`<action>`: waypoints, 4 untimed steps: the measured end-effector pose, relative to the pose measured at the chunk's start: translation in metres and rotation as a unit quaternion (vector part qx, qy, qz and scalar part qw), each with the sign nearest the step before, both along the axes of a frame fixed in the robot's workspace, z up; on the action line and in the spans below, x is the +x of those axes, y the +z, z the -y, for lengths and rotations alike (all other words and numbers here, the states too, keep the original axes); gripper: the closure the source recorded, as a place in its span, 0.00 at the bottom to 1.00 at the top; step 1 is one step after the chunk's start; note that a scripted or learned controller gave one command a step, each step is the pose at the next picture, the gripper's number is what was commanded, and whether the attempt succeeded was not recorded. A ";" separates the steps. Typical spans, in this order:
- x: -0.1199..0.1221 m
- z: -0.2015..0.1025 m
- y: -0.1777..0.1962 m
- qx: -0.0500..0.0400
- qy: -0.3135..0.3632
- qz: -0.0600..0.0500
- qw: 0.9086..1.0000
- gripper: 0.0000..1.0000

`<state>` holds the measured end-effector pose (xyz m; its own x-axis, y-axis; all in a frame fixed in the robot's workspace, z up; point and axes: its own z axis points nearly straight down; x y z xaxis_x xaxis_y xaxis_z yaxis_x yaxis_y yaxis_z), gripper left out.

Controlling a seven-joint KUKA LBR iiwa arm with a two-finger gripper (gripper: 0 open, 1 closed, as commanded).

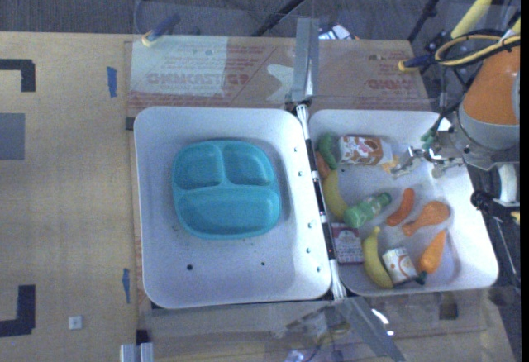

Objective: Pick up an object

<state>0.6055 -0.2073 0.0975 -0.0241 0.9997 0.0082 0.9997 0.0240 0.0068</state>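
Left of the metal divider strip (303,116): a teal three-compartment plastic tray (226,188), flat in the left shallow white bin (157,261), probably parked as a drop-off spot. Right of the divider: the right white bin (479,257) crowded with toy food, likely heaped as picking stock. Nearest the divider, a yellow plastic banana (332,195), long axis running toward and away from camera. Further right, a small green bottle (368,208), lying down, neck pointing right and slightly up-frame; likeliest target, though a guess. Further right again, an orange toy carrot (401,206), tilted. Far right, the metal two-finger gripper (426,155), above the bin's upper right; fingers apparently apart, nothing between them.
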 end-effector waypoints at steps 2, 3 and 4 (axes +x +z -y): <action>0.001 0.000 0.010 -0.002 0.001 0.000 1.000 0.00; 0.002 0.001 0.021 -0.003 0.002 0.003 1.000 1.00; 0.002 0.000 0.021 -0.003 0.002 0.002 1.000 0.00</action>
<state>0.6073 -0.2077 0.1184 -0.0275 0.9996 0.0012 0.9996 0.0274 0.0114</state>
